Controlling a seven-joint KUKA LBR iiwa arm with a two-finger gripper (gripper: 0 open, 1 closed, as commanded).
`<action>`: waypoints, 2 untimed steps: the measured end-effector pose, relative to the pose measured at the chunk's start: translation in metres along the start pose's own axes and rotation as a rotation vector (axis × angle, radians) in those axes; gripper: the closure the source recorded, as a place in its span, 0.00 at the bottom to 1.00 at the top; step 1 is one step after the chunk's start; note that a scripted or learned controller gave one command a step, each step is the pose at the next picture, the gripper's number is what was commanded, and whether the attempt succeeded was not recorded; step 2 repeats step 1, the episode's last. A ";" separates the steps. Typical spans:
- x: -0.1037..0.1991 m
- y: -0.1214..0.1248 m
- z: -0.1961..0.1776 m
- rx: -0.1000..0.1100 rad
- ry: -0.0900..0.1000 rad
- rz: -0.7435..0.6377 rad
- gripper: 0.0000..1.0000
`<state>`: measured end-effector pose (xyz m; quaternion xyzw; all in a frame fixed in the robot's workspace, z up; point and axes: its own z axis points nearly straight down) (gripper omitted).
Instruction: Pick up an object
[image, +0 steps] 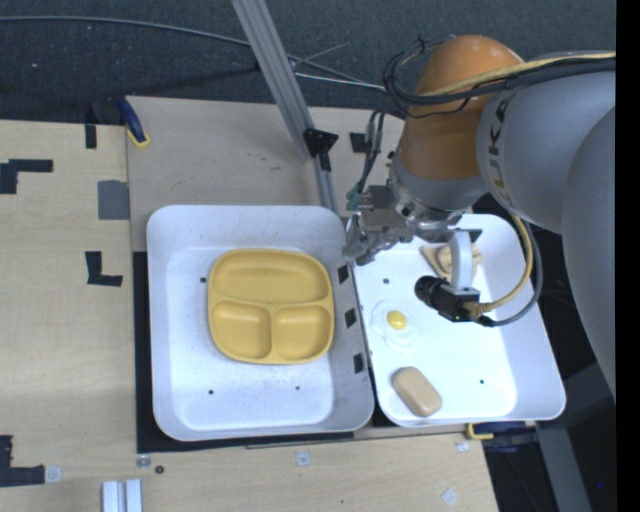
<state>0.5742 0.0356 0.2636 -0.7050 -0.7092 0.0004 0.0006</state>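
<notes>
End effector (362, 243), grip state can't tell, hangs over right bin (520, 395) top-left corner w/ nothing visibly held: approach step; next needs descent onto fried egg (397, 322).

The bench (60, 330) bears two white bins (180, 400) and, seemingly, tape marks (100, 268).

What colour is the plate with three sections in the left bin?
Yellow. The divided plate shows clearly in the camera view, lying in the left bin.
</notes>
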 end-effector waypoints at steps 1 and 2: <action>0.059 -0.008 0.011 0.002 0.000 0.000 1.00; 0.059 -0.008 0.011 0.002 0.000 0.000 1.00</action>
